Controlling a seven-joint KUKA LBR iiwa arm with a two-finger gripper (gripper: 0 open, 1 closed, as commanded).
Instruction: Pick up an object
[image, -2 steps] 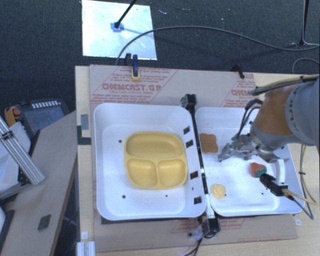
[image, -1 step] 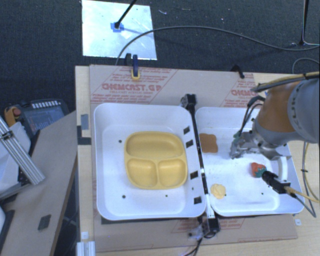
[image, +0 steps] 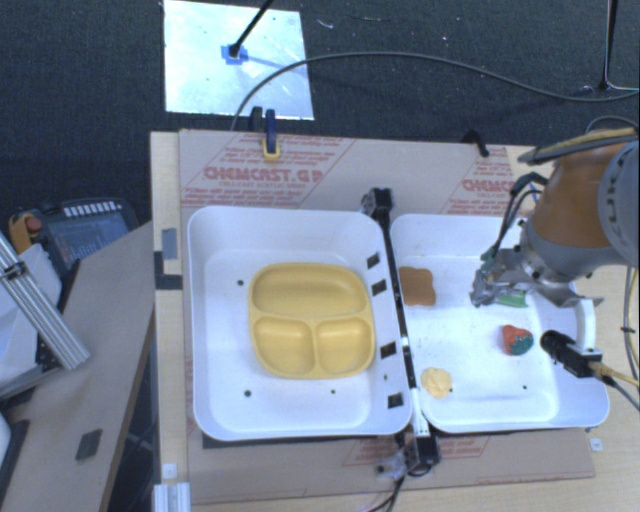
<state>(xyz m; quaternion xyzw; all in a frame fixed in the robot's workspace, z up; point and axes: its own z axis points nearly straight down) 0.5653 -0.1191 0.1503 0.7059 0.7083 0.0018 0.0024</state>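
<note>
Grey arm w/ orange band reaches in from the right; its metal claw (image: 492, 290) sits low over the right bin (image: 470, 408), touching a small green item (image: 513, 297); grip state can't be told. Nearby: flat brown toast-like piece (image: 417, 286), lumpy yellow blob (image: 436, 381), rounded red-and-green toy (image: 517, 340). Left bin (image: 215, 400) holds a smooth yellow 3-section plastic tray (image: 309, 319).

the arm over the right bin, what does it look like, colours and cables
The arm is a thick rounded body, grey with a broad orange band above the wrist. Thin dark cables loop along its left side down to the gripper, a small grey metallic assembly with a bit of green beside it.
</note>
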